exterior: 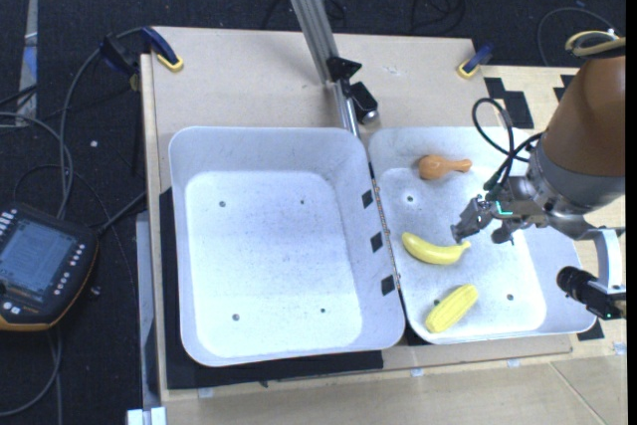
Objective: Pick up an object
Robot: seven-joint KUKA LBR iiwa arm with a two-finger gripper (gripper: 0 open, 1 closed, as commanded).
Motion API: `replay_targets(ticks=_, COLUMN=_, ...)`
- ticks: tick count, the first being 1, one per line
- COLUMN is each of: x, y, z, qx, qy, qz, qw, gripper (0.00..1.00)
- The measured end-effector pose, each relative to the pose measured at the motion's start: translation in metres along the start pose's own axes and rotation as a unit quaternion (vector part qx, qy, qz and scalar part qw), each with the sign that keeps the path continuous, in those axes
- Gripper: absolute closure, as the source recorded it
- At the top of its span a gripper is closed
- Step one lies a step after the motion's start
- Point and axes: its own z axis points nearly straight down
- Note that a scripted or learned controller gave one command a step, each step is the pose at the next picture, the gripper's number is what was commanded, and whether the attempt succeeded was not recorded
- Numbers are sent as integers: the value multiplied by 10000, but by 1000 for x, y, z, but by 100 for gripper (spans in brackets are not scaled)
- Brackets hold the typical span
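The arm [587, 139] reaches in over the right bin [528, 309], and its gripper [476, 220] hangs low just above the right end of the banana [434, 249], which lies near the middle of that bin. Whether the gripper is spread or closed cannot be told from this view; nothing is seen held. A corn cob [451, 307] lies toward the bin's front edge, and an orange gourd-shaped toy [440, 166] sits near its back edge. The left bin [189, 164] sits alongside on the tabletop [249, 75]. This looks like the approach step, with the banana the likely target. The next move calls for a short descent that straddles the banana's curved body before closing.
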Motion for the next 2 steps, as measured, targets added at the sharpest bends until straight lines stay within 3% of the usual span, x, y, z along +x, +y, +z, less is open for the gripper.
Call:
replay_targets(ticks=1, x=0, y=0, z=0, qx=0, qy=0, qz=0, qw=10000, gripper=0)
replay_targets(ticks=2, x=1, y=-3, z=63, qx=27, qy=2, qz=2, qw=10000, gripper=0)
